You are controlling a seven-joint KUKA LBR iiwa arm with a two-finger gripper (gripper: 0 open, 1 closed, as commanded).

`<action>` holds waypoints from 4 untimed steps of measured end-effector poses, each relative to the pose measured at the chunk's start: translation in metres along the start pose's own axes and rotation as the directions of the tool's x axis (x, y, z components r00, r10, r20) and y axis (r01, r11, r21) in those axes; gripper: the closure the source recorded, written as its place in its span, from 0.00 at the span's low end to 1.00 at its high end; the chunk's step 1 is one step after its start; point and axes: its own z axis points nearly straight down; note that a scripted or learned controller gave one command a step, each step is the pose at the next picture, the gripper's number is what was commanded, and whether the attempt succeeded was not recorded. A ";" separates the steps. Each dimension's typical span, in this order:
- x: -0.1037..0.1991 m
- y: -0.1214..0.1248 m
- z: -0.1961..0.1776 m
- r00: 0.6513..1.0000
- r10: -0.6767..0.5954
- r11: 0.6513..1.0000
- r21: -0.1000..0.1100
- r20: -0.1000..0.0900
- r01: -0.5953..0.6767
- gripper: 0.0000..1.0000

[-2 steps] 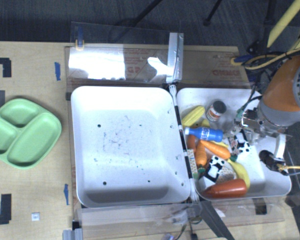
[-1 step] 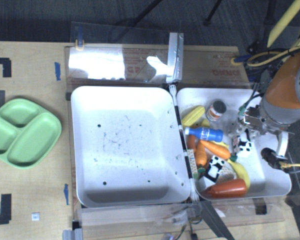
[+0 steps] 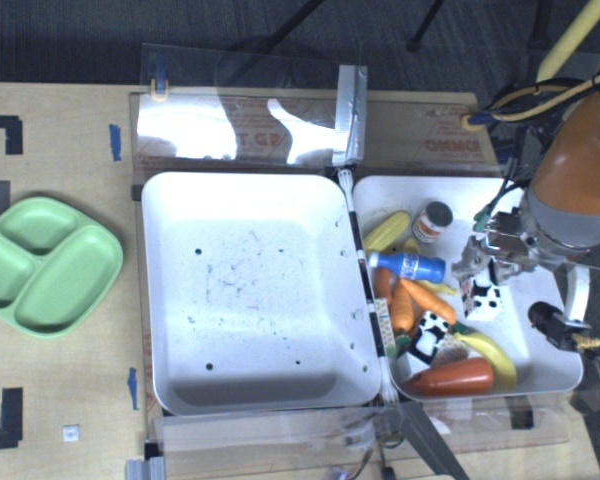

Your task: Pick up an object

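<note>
the arm (image 3: 575, 178) enters from the right edge of the view, its orange band and grey wrist housing positioned above the right portion of the right bin (image 3: 555, 368). the wrist points downward and toward the left, placing the gripper (image 3: 483, 268) low over the bin interior, just right of the object cluster. whether the gripper is apart or together cannot be determined, as the mechanism is seen from above and is partly masked by cabling. a black-and-white patterned object (image 3: 487, 301) lies directly below the gripper; contact between the two cannot be confirmed. the remaining objects sit along the left side of the right bin: a yellow corn cob (image 3: 387, 231) near the top, a small dark-capped jar (image 3: 433, 218) beside it, a blue bottle (image 3: 408, 266) lying on its side, an orange carrot (image 3: 425, 298), a second black-and-white item (image 3: 430, 334), a yellow banana (image 3: 488, 353) and a red pepper-like object (image 3: 450, 376) at the bottom. the left bin (image 3: 180, 208) sits beside it, touching along the shared edge. a green divided plate (image 3: 45, 266) rests on the counter (image 3: 60, 138) at far left.
</note>
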 end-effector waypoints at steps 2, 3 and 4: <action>0.009 0.036 0.101 0.994 -0.108 0.994 -0.002 0.000 0.108 0.00; 0.009 0.036 0.092 0.994 -0.106 0.994 -0.002 0.000 0.106 1.00; 0.013 -0.003 0.025 0.847 -0.531 0.847 0.000 -0.001 0.531 1.00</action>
